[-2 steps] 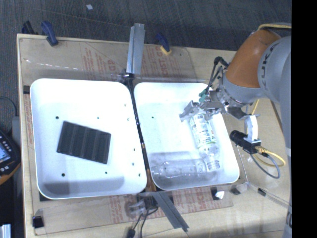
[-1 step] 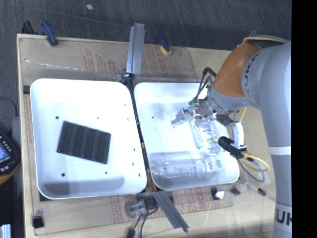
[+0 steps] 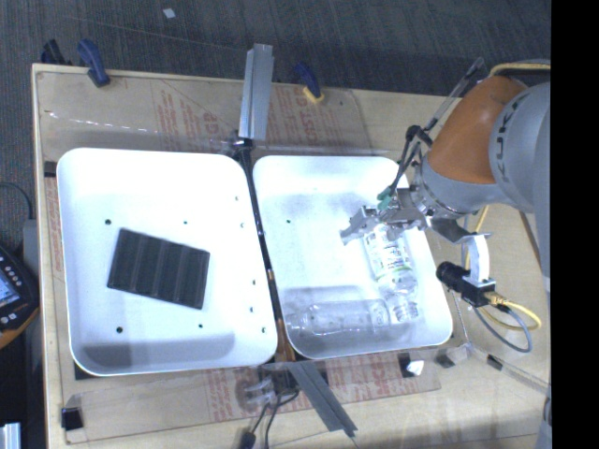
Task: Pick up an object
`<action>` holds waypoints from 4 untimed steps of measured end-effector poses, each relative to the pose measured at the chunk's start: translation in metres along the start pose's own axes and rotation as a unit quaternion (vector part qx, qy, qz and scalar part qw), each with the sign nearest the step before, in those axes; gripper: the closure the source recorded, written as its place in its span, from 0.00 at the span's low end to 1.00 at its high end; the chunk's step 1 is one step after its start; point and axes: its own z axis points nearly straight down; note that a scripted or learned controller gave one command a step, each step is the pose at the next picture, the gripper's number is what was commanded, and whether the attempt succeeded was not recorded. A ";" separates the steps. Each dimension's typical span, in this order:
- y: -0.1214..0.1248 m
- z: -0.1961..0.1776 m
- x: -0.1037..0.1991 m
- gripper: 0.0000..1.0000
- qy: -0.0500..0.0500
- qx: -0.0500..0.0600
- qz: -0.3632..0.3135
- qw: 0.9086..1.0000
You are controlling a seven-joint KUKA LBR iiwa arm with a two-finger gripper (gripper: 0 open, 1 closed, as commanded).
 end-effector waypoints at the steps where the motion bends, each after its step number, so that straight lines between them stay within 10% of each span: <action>1: 0.000 0.000 0.000 0.00 0.000 0.000 0.000 1.000; 4: 0.014 0.011 -0.002 0.00 -0.001 -0.001 -0.006 1.000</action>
